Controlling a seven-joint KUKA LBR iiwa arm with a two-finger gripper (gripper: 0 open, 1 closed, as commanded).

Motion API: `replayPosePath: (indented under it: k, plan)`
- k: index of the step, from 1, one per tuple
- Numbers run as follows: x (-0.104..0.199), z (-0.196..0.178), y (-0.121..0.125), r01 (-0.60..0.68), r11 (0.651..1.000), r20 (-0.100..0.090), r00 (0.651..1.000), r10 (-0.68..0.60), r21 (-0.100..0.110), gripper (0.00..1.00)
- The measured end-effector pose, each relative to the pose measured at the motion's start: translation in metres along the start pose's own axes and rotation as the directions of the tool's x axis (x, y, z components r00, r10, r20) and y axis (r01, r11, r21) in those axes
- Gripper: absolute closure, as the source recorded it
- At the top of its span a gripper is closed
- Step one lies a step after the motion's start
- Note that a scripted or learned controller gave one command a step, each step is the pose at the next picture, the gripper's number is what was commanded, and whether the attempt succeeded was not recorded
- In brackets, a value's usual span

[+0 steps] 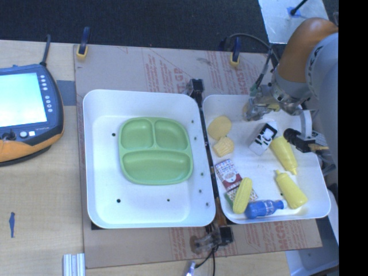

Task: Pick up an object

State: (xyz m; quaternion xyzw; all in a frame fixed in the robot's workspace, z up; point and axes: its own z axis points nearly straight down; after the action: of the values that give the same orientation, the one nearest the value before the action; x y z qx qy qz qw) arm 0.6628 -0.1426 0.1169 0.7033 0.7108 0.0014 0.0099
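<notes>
Camera view, from above at a slant: the gripper (260, 109) hangs over the far left part of the right bin (319, 210), just inside its far edge. It is a dull metal cluster under the grey wrist and orange band. Whether it is spread or pressed together cannot be told at this angle, and nothing can be seen held in it. Just beside it, toward the near edge, lies a small white-and-black box (263, 138), tilted; whether the two touch cannot be told.

Smooth plastic toys lie across the same bin. A pale yellow rounded piece (219, 126) and a ridged yellow chunk (224, 147) sit against the left wall. Below them lies a flat red-and-white packet (228, 172), with a corn cob (242, 194) leaning on its lower end. A blue bottle (264, 208) with a white cap lies on its side along the near edge. Two glossy yellow squash shapes lie toward the right wall, the upper squash (284, 154) and the lower squash (290, 190).

The left bin (103, 209) holds a light green divided plate (155, 151) with three compartments and rounded corners, lying flat at its middle.

Both bins rest on a printed cardboard sheet (144, 65), which is clipped at its far edge. A grey-and-orange pendant (26, 111) with a pale screen lies off to the bench's left edge.
</notes>
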Motion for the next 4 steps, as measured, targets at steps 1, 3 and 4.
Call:
replayPosePath:
  k: [1, 3, 4]
  plan:
    - [-0.069, -0.03, -0.038, -0.009, 1.0, -0.011, 1.0, 0.01, 0.017, 1.0]
    - [-0.068, 0.007, -0.071, -0.006, 1.0, -0.01, 1.0, 0.006, 0.002, 0.0]
    - [-0.069, 0.011, -0.107, -0.007, 1.0, -0.003, 1.0, 0.007, -0.018, 0.0]
